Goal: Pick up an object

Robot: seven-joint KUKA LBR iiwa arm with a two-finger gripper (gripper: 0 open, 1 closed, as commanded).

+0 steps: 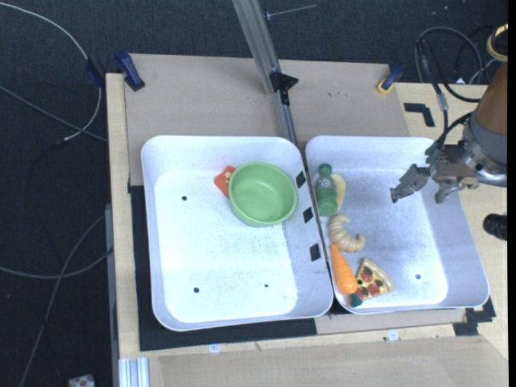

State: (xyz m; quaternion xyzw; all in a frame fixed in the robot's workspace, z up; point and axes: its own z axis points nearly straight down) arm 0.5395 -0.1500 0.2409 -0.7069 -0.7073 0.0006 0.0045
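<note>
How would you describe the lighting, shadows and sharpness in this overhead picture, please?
In the camera view the light is even and soft; the green bowl casts only a faint shadow in the left bin. The white bins look bright but keep their speckle. The gripper is slightly soft-edged over the right bin; the small items along its left wall stay recognisable.

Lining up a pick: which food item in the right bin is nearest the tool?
The croissant, mid-row along the bin's left wall; the tool is above the bin's right half.
</note>
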